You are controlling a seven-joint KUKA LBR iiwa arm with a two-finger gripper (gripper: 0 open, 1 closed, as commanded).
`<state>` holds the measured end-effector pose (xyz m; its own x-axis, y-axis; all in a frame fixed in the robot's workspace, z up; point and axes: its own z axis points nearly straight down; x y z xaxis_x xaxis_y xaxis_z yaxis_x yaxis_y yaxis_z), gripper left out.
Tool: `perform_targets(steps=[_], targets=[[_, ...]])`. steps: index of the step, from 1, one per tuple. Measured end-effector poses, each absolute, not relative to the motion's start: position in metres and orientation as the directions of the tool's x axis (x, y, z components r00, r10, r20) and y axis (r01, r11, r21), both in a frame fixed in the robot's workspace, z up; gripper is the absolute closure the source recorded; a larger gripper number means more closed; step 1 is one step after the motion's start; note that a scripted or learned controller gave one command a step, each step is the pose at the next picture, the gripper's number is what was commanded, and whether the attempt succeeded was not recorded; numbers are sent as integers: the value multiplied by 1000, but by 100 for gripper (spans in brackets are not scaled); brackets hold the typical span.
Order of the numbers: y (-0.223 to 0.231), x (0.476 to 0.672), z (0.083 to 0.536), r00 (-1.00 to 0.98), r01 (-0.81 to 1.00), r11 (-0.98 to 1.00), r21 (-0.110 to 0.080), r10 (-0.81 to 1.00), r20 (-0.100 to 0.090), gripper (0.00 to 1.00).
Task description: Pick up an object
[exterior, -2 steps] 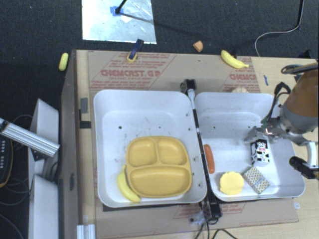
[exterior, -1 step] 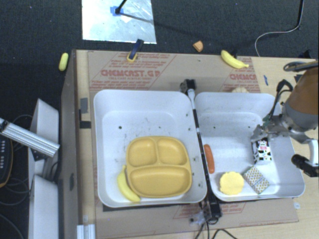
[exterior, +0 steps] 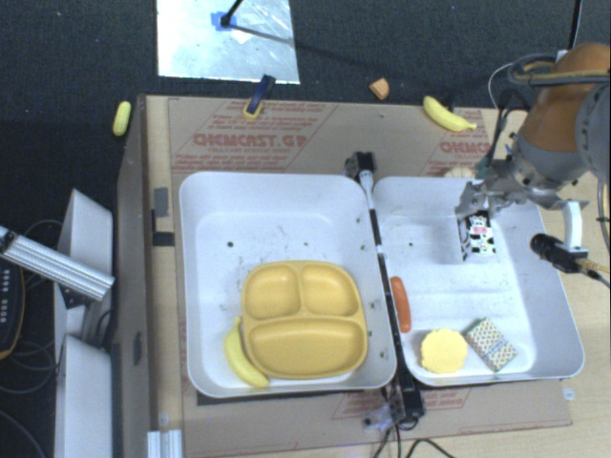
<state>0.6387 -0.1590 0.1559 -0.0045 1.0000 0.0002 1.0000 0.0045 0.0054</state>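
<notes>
We see the gripper (exterior: 476, 239) hanging over the upper middle of the right bin (exterior: 546, 305), with bare white floor around it on every side; we cannot tell how it is set or whether it has anything. Toward that bin's near rim lie a round yellow disc (exterior: 444, 351), a patterned block (exterior: 492, 343) just beside it, and an orange stick (exterior: 401, 302) along the left wall
</notes>
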Motion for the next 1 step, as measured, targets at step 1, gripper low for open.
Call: perform_targets(steps=[1], targets=[[-71,651,205,-6,1000,6,4,1000,1,100]])
